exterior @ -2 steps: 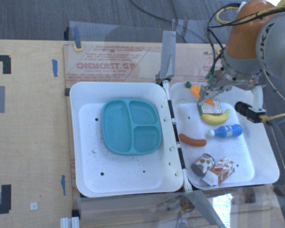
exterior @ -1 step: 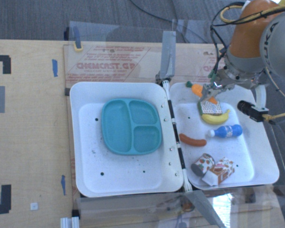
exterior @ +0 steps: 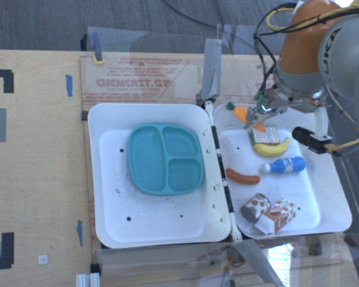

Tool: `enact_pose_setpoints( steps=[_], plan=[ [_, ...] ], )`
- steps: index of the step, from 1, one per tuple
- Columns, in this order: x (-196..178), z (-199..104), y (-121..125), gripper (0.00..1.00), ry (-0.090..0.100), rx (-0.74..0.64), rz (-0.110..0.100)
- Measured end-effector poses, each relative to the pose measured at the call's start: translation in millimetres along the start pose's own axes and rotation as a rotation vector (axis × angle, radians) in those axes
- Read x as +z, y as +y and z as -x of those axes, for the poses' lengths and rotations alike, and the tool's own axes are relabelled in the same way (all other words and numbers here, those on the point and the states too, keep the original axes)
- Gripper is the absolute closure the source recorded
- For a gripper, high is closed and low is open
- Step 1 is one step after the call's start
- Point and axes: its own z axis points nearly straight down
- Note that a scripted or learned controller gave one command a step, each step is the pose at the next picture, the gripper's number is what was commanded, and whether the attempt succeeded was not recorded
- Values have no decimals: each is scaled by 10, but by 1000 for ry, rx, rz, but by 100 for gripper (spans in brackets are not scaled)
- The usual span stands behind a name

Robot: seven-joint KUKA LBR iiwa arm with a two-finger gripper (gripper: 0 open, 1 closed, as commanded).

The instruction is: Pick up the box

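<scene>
Bright, even daylight w/ soft shadows. Glare top right, washing out arm [exterior: 341,46]; reflections on clear sheet at bottom edge. Pic slightly soft, small items in right bin [exterior: 335,214] lack detail.

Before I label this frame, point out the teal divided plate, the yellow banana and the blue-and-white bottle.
Teal divided plate [exterior: 166,159]: camera view, central ridge.
Yellow banana [exterior: 271,149]: camera view, mid-curve.
Blue-and-white bottle [exterior: 285,165]: camera view, its body.

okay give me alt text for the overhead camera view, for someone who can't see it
A grey robot arm reaches from the right, its gripper low over the right white bin, near a carrot, banana, blue bottle, sausage and a small box. The left bin holds a teal divided plate.
</scene>
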Motion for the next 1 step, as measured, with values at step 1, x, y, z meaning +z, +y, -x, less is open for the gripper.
enact_pose_setpoints(
  steps=[1],
  plan=[
    [-83, -21, 56, 100, -6, -128, 21]
  ],
)
